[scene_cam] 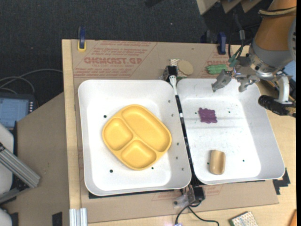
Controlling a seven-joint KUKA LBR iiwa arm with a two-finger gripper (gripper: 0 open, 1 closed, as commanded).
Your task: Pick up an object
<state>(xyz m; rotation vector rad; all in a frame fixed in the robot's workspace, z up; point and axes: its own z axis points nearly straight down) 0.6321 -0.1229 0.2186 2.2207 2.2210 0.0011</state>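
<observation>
Cardboard-covered tabletop [117, 60] carries two white bins. Right bin [263, 140] holds a flat, ragged purple piece [207, 115] near its middle and a tan cylinder [217, 162] nearer its front. Jaws [233, 81] hang spread and empty over its far edge.

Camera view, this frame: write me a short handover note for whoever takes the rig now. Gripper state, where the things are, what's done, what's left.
Gripper: open, holding nothing, hanging over the far edge of the right bin.
Right bin: a purple piece lies near the middle, a tan cylinder on its side near the front edge. The two are apart.
Left bin: a yellow divided plate.
Done: nothing picked up yet.
Left: go down on one thing, close and lift. The purple piece is nearer the gripper, so it is probably the easier target.
</observation>
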